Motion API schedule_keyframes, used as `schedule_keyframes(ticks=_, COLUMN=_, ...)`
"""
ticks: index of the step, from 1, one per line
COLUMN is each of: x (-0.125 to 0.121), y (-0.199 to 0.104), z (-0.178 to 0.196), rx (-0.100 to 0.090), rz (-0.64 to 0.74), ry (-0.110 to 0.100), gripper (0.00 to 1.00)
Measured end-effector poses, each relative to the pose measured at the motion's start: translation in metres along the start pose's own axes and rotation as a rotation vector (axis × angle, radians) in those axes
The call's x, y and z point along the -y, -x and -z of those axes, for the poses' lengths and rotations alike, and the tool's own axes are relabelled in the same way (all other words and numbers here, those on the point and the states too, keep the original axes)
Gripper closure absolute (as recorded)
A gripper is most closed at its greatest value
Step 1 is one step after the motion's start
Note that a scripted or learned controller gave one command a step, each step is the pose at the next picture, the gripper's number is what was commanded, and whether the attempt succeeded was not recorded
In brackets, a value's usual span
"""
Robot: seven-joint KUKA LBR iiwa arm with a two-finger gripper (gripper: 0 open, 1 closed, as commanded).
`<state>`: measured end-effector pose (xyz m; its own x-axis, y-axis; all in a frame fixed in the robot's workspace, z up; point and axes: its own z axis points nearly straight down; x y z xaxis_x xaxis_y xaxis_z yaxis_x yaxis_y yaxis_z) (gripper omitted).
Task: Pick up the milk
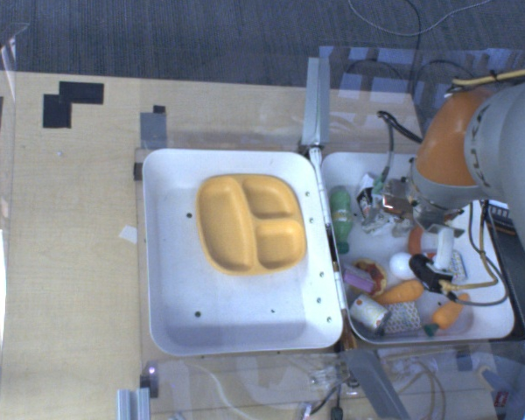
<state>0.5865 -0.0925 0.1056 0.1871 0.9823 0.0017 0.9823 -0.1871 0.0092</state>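
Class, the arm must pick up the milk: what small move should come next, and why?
Probably shift the gripper toward the small white item, possibly the milk, before lowering. The gripper sits over the right bin's back beside the green bottle, while that white item lies nearer the front.

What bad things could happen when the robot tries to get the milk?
The right white bin is crowded: a green bottle, orange carrot-shaped toys and a small grey can lie close together, so the gripper might catch or push the wrong toy. The grey arm also covers part of the bin.
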Motion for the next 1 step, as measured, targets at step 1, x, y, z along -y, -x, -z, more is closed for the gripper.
schedule_keyframes(ticks=1, x=-0.0561, y=0.0069, z=0.0519, rx=0.01, rz=-0.048, ry=-0.049, gripper=1.0)
